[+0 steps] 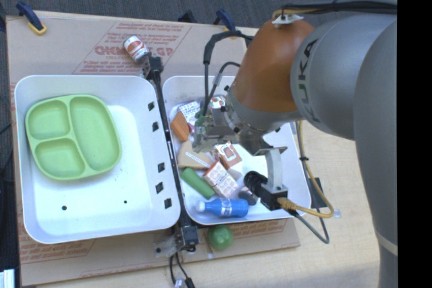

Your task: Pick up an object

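The right bin (302, 180) holds a heap of small objects: an orange block (179, 126), a tan block (191, 158), a green cylinder (197, 181), a blue bottle (223, 207) lying on its side, and red-and-white cartons (221, 177). My gripper (204, 127) is low over the upper middle of this heap, just right of the orange block. The arm's orange band and grey body hide the bin's back right part.
The left bin (94, 209) holds a green divided plate (72, 137) at its upper left. A small red-and-white can (136, 48) lies on the cardboard behind the bins. A green ball (219, 237) sits outside the right bin's front edge. Cables trail at the front right.
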You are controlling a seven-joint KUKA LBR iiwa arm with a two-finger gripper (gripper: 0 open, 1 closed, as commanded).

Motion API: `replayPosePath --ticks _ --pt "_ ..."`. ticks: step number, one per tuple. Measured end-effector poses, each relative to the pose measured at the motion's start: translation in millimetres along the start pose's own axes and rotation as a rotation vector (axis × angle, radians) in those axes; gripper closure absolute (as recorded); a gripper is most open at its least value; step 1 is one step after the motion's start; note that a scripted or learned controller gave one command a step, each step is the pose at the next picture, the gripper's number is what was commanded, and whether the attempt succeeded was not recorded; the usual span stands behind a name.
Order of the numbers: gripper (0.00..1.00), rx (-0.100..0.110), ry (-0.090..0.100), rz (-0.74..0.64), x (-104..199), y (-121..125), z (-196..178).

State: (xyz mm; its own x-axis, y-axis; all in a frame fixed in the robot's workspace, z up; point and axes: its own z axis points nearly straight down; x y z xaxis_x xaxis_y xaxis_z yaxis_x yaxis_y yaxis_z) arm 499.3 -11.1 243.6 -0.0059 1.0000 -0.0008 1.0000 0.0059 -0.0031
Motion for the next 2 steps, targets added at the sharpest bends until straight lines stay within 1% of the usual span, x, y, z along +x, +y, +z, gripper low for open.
replayPosePath --ticks 1,2 --pt "0.0 0.0 0.0 0.0 0.0 0.1 -0.1" --pt "0.0 0.0 0.0 0.0 0.1 0.1 -0.1"
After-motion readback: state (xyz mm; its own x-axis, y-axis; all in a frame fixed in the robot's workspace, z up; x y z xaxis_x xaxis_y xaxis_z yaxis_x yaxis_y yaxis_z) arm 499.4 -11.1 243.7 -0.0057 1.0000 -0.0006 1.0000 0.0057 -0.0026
